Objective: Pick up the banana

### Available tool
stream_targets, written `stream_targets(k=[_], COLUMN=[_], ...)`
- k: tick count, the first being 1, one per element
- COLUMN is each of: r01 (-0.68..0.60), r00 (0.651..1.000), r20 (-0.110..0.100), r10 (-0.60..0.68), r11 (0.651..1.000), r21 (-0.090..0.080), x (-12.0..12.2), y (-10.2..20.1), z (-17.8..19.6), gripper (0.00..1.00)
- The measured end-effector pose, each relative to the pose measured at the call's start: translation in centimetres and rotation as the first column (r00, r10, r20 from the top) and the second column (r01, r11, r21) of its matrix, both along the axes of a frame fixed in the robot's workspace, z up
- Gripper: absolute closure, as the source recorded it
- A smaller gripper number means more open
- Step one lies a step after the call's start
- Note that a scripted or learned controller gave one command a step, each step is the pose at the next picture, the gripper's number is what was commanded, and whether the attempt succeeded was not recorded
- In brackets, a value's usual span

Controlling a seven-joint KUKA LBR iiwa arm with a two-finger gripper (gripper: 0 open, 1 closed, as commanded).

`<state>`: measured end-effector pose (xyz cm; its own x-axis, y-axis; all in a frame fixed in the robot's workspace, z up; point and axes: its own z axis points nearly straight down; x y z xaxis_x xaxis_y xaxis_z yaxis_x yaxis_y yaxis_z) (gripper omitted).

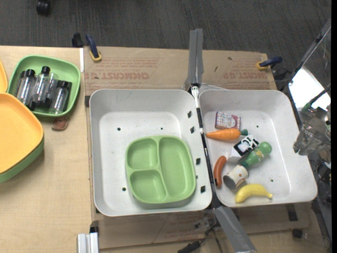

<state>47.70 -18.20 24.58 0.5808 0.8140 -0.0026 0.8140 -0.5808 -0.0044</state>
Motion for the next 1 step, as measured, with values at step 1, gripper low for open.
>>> stream_targets(k=[1], r01=[-0.372], r00=[0.928], r20=[0.002], r10=[0.372], r11=[0.928], r21=[0.001], x=[0.97], y=[2.66], z=[0.73], gripper=[1.0])
